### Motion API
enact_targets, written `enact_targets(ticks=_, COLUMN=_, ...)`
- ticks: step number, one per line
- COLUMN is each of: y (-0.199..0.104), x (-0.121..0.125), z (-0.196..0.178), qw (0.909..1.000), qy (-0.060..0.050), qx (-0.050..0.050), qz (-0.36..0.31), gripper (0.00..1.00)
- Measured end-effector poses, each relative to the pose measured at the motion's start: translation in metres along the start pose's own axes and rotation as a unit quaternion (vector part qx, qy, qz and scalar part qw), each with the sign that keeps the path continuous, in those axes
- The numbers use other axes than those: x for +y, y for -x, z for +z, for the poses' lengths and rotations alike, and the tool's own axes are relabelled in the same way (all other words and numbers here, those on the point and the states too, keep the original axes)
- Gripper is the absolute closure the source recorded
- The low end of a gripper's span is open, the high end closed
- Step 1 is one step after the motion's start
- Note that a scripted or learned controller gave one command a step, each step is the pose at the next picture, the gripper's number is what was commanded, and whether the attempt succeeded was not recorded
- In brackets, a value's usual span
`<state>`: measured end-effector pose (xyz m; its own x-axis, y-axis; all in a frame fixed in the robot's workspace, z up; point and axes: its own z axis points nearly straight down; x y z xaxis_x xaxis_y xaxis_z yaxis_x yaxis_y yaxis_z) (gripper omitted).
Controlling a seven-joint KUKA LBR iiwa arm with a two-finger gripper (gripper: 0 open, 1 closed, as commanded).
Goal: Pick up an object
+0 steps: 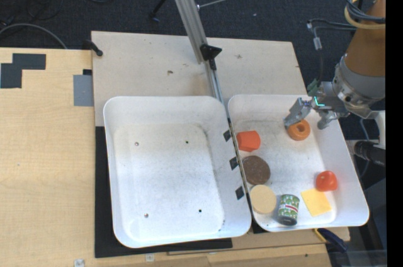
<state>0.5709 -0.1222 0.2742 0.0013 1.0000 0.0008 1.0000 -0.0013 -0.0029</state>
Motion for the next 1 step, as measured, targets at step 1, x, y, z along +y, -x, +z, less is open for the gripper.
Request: enact_targets(ticks=1, y=-0.0005, x=-0.0039, z=0.044, qw=1.0, qy=-0.002, qx=0.0, qz=-0.001, gripper=0.0)
